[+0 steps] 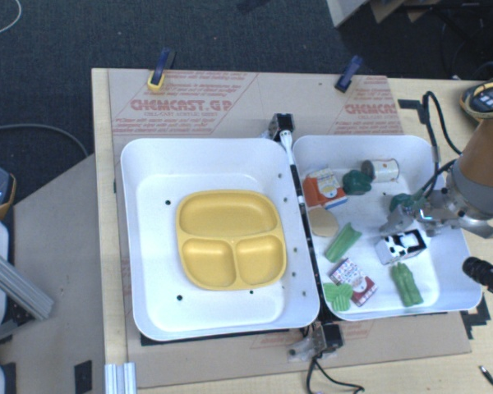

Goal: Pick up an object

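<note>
Camera view, read from its left side: the table (230, 97) is a tan sheet printed with red lettering, held along its far edge by a yellow clamp (158, 74) and a blue clamp (347, 74). On it the left bin (144, 220) holds a yellow divided plate (230, 238) with one long section at the back and two smaller ones in front, lying flat near the bin's middle.

Just beside it, the right bin (452, 290) carries the small things. Against its left wall stands an orange carton (323, 189), with a round tan piece (322, 219) in front of it. A pale green block (343, 242) lies tilted nearer the middle, and at the front a green card with a red patterned patch (349, 287) lies flat. Toward the back, a dark green lump (357, 180) touches a white cylinder (384, 170) lying on its side. Farther right, a black-and-white patterned block (403, 245) rests on the floor of the bin, with a green ridged piece (407, 284) just in front of it.

The end effector (404, 212) is low over the right bin, just behind the black-and-white patterned block, teal parts showing at its tip. Whether it is wide, narrow or holding anything, I cannot tell. The grey arm (481, 187) with its orange band comes in from the right edge, cables looping above it.
</note>
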Controlling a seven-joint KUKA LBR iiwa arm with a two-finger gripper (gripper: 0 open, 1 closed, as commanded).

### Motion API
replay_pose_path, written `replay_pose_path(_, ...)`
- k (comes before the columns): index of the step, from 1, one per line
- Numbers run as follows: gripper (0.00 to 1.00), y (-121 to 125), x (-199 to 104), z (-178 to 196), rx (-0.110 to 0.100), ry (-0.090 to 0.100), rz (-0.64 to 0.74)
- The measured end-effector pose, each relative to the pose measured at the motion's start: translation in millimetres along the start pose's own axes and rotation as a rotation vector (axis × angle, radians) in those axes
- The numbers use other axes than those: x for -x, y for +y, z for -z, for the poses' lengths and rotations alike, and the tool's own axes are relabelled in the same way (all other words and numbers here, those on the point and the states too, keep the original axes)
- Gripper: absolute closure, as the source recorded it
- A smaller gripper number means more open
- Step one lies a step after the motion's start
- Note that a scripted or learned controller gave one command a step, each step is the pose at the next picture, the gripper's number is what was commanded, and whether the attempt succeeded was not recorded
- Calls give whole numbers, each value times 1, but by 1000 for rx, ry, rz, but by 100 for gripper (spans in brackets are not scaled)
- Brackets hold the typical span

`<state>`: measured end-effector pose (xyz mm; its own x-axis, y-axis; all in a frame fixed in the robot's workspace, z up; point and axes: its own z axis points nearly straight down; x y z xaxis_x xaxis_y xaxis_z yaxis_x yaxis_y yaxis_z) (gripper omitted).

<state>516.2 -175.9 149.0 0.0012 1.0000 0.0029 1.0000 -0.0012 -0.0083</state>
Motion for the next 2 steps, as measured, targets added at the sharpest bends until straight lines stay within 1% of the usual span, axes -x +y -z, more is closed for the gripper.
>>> replay_pose_path(1, 0, 0, -5, -42, 14, -9, 1)
replay_pose_path(2, 0, 7, 0, -51, 29, -14, -2)
